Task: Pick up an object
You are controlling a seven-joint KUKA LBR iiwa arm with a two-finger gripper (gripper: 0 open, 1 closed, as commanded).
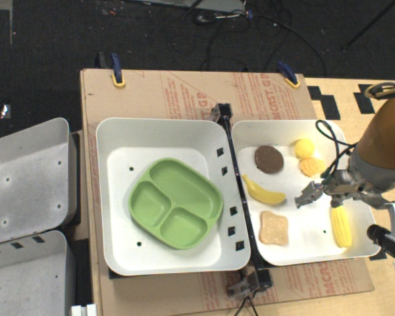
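A slice of toast (274, 228) lies at the near edge of the right-hand bin (296, 258), the landmark for everything in play here. Beside it toward the bin's right wall rests a corn cob (341, 226), set lengthwise. Above the toast, a banana (263, 191) curves along the bin's left side, with a brown round patty (268, 158) beyond it and a yellow lemon (304, 149) and a ridged orange piece (311, 167) toward the far right. The gripper (309, 195) hangs over the bin's middle, between banana and corn, its dark fingers seemingly parted with nothing visible between them. The left bin (112, 176) holds a green divided plate (176, 203).
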